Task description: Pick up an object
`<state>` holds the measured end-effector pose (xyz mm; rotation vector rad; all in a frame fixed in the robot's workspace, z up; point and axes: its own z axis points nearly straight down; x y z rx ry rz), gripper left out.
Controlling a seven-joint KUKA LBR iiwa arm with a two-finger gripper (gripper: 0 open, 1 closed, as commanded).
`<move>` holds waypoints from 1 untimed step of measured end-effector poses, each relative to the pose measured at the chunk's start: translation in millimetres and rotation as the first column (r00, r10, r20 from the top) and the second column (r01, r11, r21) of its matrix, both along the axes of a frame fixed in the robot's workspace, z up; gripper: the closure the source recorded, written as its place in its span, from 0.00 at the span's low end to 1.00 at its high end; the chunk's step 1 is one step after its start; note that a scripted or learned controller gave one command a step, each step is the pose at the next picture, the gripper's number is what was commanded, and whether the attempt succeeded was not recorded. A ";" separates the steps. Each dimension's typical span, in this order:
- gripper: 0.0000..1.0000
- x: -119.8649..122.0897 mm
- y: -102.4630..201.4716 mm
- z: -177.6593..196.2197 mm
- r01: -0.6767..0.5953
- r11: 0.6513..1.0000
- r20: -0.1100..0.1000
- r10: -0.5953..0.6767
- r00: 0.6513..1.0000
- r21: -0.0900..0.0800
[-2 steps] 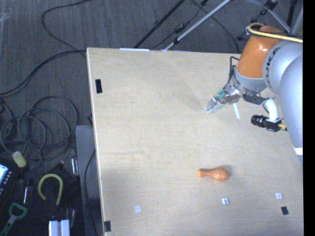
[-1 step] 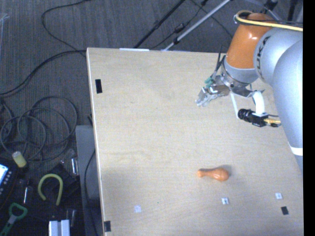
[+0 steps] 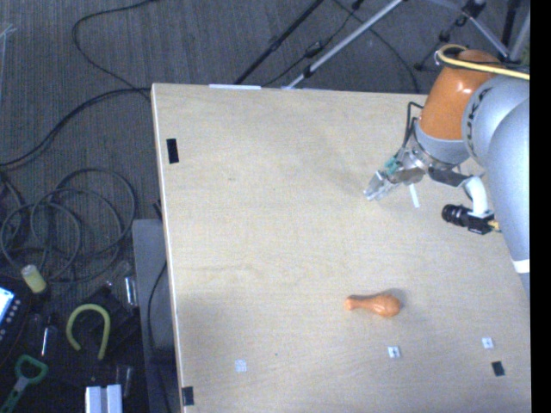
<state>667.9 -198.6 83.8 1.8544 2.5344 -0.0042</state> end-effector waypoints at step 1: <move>0.00 0.2 0.1 0.2 0.000 1.000 0.000 0.000 1.000 0.000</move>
